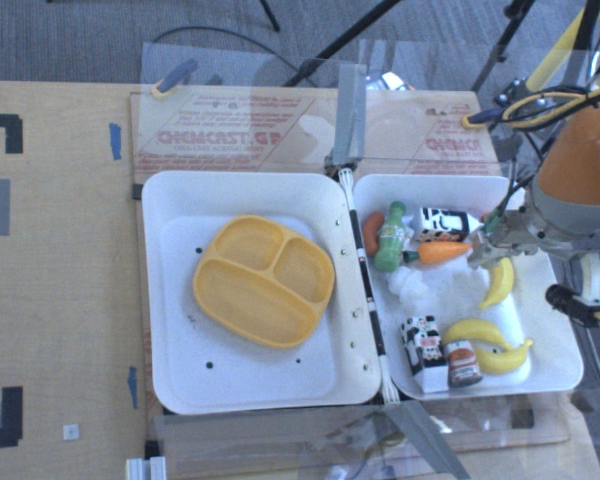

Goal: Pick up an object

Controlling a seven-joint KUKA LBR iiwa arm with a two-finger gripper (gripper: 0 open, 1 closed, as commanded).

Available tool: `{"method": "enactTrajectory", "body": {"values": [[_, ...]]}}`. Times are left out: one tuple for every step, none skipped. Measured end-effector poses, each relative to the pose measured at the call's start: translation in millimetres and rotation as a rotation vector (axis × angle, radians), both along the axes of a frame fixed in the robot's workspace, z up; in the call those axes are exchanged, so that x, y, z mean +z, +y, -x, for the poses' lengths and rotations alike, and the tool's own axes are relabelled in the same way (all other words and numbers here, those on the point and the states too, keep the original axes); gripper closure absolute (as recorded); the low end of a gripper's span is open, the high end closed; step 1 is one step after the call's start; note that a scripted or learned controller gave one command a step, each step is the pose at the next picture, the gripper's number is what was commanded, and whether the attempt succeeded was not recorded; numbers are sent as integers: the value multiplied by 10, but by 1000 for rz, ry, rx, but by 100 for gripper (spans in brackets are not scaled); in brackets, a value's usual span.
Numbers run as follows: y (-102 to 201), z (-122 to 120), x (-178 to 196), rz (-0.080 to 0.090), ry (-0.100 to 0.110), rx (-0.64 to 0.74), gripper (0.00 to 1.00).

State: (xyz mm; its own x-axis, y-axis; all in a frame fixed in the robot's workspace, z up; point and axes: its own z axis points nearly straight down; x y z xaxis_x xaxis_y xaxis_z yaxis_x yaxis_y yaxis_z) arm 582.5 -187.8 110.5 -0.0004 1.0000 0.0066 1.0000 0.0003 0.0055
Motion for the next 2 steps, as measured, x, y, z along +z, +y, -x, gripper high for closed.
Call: {"method": "enactTrajectory", "body": {"values": [[731, -542, -159, 15, -10, -38, 100], [742, -355, 66, 7, 6, 69, 100]]}}
